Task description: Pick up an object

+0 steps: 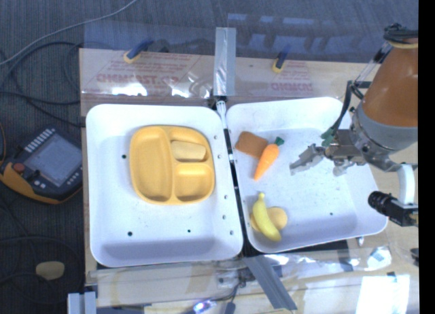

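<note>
Carrot just left of open fingers

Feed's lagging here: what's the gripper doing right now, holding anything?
Gripper: jaws open, holding nothing, over the right bin, just right of the carrot.

end effector over the right bin
carrot, brown block, banana lie left of it; yellow tray in left bin.
</note>
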### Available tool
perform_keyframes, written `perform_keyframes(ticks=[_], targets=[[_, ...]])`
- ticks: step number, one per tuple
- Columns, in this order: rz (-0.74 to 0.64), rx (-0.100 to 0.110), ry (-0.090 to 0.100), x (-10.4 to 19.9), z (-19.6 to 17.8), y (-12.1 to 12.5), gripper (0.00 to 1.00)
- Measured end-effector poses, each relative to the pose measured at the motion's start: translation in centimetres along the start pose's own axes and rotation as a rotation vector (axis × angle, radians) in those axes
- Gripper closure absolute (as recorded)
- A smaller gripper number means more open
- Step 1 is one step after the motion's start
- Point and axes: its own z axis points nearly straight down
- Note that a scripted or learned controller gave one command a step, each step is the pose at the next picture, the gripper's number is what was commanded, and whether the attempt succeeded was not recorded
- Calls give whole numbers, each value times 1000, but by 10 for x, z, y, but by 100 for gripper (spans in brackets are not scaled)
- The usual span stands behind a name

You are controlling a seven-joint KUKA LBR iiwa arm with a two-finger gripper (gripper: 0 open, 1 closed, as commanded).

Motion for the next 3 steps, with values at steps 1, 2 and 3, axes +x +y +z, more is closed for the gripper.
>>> perform_keyframes(ticks=[1, 2, 3], targets=[[-41, 0, -1, 8, 55, 77, 0], [-385, -23, -6, 2, 161, 110, 0], [-384, -22, -5, 1, 152, 110, 100]])
